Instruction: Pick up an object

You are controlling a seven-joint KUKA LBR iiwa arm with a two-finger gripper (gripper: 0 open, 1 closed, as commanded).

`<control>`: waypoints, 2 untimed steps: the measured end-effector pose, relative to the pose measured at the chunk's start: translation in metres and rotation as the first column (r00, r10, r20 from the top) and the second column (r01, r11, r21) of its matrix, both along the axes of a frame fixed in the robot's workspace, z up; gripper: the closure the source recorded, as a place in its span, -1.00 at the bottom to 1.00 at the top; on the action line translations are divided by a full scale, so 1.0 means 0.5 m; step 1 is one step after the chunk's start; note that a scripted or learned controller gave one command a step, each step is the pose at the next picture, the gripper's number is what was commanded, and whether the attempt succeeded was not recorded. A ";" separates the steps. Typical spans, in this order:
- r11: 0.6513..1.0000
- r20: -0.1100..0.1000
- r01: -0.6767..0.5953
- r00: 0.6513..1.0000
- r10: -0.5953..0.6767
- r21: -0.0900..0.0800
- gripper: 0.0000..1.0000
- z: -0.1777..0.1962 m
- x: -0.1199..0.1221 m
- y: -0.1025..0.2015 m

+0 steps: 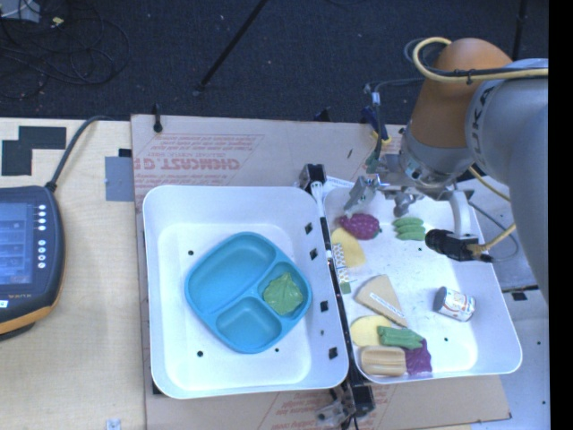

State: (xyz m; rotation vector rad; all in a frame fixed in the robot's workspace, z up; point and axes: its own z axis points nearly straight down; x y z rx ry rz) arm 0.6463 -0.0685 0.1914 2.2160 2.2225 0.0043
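Your gripper (383,197) hangs over the far end of the right bin (425,271), its two fingers apparently spread apart with nothing between them, though glare on the metal makes that reading less than certain. The nearest candidates lie just below it in the camera view: a purple grape bunch (363,226) towards the divider and a green pod (409,229) beside it, the two near each other but apart.

Watch for these risks. The two toys sit close enough that a descent between them could close on neither, or nudge one aside. The grapes lie near the bin's inner wall and just beside a yellow piece (347,250), so a finger could strike the wall or catch that neighbour. The pod is small and smooth-looking and may squirt out of a pinch. At the near end, a pale wedge (380,298), a bun (383,361) and other toy foods crowd together, inviting a double grab. A small can (455,304) lies alone on its side and could roll.

The left bin (179,231) holds a blue divided plate (235,285) with a green leafy item (284,292).

Red print on the cardboard sheet (206,155) reads upside down from here; you cannot read it reliably. The can's label and the pendant (22,249) screen are illegible.
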 end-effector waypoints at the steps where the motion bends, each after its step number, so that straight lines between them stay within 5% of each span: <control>1: 1.000 -0.019 0.003 1.000 -0.003 0.001 -1.00 -0.174 -0.010 -0.025; 2: 1.000 -0.010 0.002 1.000 -0.002 0.001 -1.00 -0.212 -0.005 -0.024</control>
